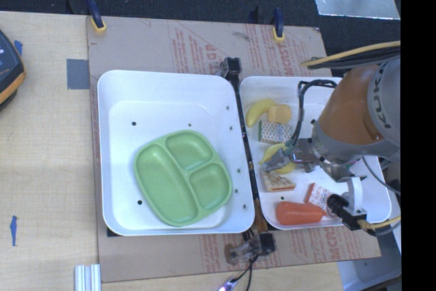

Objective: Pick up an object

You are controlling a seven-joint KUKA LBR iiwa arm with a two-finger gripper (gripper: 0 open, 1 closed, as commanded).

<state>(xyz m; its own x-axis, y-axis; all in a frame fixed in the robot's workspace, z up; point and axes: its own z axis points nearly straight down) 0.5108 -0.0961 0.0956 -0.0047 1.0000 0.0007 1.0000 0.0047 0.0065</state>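
Observation:
My gripper (281, 160) is low in the right bin (310, 86), reaching in from the right under the grey arm with its orange band (351, 109). It sits over a yellow piece (274, 150) and just above a slice of toast (278, 181). Around it lie a yellow banana (261, 111), a small green and white block (276, 131), an orange carrot-shaped toy (298, 213) and a white and red packet (317, 194). The arm hides the right half of the bin.
The left bin (116, 88) holds a green divided plate (182, 177). A black clamp (231, 67) sits at the far end of the wall between the bins, and another fitting (251, 247) at the near end. Cables (354, 204) loop beside the wrist.

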